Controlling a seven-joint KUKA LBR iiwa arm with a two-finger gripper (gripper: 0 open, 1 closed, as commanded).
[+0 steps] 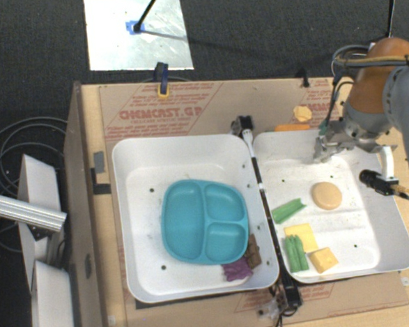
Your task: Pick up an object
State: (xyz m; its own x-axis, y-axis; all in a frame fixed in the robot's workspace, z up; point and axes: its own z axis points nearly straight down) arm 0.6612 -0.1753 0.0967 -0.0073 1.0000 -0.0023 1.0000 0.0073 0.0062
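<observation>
Nothing lifted yet, by the look of it. Pincer point(327, 148) low at far rim of right bin point(399, 250), grip state impossible to tell. Nearest candidate, tan round piece point(327, 195), just below pincer, untouched. Approach and grasp remaining.

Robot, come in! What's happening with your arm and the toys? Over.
End effector over right bin's far edge, nothing seen held. Tan round piece nearest, free. Green piece beside it, not blocking.
</observation>
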